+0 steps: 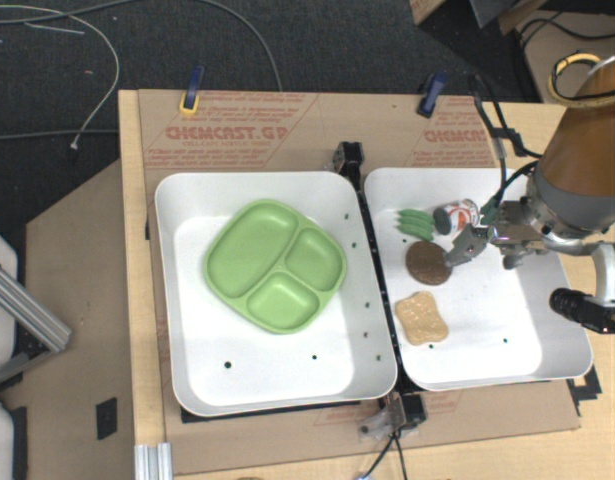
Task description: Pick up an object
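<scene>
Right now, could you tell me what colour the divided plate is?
The divided plate is light green, seen in the camera view.

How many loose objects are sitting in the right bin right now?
4: a green item at the back left, a small can beside it, a brown disc in front, a tan piece nearest. The arm may hide more.

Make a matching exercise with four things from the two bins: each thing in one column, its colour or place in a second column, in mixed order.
Things:
1. plate
2. disc
3. cracker
4. can

Descriptions:
A. tan, nearest the right bin's front edge
B. red and white
C. green, in the left bin
D. brown, round

Pairs: 1-C, 2-D, 3-A, 4-B
</scene>
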